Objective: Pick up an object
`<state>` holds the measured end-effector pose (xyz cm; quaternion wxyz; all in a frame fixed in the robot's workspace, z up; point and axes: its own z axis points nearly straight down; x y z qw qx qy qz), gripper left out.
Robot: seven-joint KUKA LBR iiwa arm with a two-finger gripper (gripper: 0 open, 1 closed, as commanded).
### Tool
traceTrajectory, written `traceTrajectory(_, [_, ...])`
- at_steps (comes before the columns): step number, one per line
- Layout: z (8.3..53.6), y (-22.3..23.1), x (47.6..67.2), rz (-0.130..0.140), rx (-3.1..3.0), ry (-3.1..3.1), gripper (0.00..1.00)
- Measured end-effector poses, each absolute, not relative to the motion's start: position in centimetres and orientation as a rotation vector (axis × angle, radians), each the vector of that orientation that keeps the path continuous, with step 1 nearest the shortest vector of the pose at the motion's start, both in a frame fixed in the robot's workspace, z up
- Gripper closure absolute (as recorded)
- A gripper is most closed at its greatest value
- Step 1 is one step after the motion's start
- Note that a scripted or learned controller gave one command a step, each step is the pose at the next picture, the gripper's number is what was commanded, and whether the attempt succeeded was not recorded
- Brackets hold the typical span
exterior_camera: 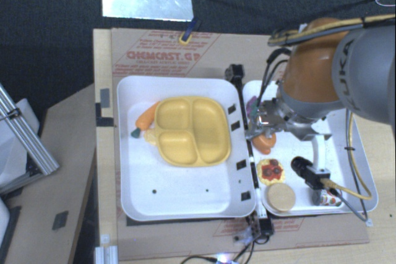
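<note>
Two white bins on cardboard: arm leans in from the right, gripper low over right bin, grip unreadable; one yellow plate, one carrot.

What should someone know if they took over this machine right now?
Hand: low over the left end of the right bin, just above an orange toy; nothing is visibly held.
Also in the right bin: a red-and-yellow round toy and a tan disc.
Left bin: a yellow divided plate with a toy carrot at its left edge.
Done: nothing lifted.
Left: grasp one thing and raise it.
</note>
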<state>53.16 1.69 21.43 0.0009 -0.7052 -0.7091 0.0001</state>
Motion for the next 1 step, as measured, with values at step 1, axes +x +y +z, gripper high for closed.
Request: traceTrajectory(1, [21.62, 1.55, 52.65, 0.000, -2.219, -2.222, 1.00])
